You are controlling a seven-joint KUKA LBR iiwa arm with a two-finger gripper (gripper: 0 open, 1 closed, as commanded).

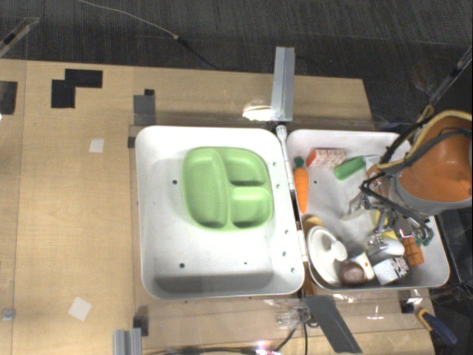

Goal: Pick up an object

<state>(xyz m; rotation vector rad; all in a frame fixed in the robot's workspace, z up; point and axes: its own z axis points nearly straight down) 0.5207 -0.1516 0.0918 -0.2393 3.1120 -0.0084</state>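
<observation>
Wooden desk carries two shallow white bins side by side. Left bin holds one green divided tray, sitting slightly above centre, open side up.

Right bin is cluttered. An orange carrot lies along the left wall. A red-and-white packet sits near the top wall, with a green cylindrical piece just beside it on the right. A white cup-like item rests at lower left, a brown rounded object beside it, small white pieces nearby.

Arm enters from the right, orange band showing, cables trailing. Gripper is low over the right bin's right half, among the clutter. Cannot tell how its jaws stand, nor whether anything is held.
</observation>
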